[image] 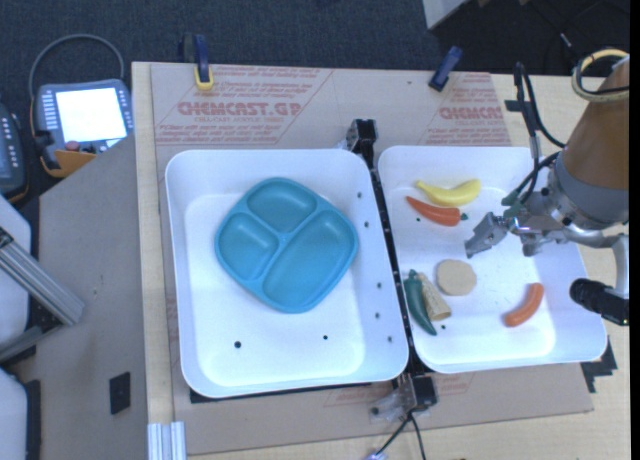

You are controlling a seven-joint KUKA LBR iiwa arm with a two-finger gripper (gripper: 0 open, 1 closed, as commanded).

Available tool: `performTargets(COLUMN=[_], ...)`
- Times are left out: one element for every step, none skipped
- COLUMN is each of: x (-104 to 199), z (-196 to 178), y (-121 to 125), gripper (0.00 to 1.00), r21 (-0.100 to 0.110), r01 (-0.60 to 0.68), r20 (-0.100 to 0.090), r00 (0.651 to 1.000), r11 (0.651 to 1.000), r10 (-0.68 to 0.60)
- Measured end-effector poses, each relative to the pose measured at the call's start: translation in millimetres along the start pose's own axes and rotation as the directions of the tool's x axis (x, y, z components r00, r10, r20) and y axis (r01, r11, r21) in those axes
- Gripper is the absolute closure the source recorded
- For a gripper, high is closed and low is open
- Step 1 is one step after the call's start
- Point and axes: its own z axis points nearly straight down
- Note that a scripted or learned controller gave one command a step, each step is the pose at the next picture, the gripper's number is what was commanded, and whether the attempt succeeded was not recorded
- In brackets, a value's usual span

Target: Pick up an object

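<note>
- White plastic forms both shallow bins: the left bin (190, 278) carries a blue divided plate (287, 244), and the right bin (500, 348) carries the small items that are candidates for the pick.
- Those candidates are a yellow banana (450, 190) at the far side, a red-orange chilli (434, 211) just beside it, a tan round disc (457, 277) near the middle, a green pepper (417, 300) touching a beige block (436, 303) by the divider, and an orange sausage (524, 305) toward the near right.
- Reaching in from the right, the gripper (487, 236) hovers over bare bin floor between the chilli and the disc, touching neither.
- Its jaws look spread apart, and nothing lies between them.
- By my reading, nothing of the task is done yet: every item lies on the bin floor, and the choice of target, the descent, the closing and the lift are all left.
- Red print on the brown board (330, 108) under the bins reads "CHEMCAST GP" at the far left, and is repeated, partly covered, at the far right.
- Off the bench to the left, a pendant (88, 114) shows a lit screen, its writing too small to read.
</note>
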Motion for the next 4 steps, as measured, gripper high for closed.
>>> performTargets(x=[0,11,21,21], z=[-5,51,99,118], y=[2,2,2,6], gripper=[0.00,0.00,0.00,0.00], r21=[-0.011,-0.003,-0.009,-0.019], r01=[0.003,0.003,0.001,0.002], r20=[0.002,-0.001,0.001,0.000], r00=[1.000,1.000,1.000,1.000], r11=[1.000,1.000,1.000,1.000], r10=[-0.003,-0.003,-0.001,-0.002])
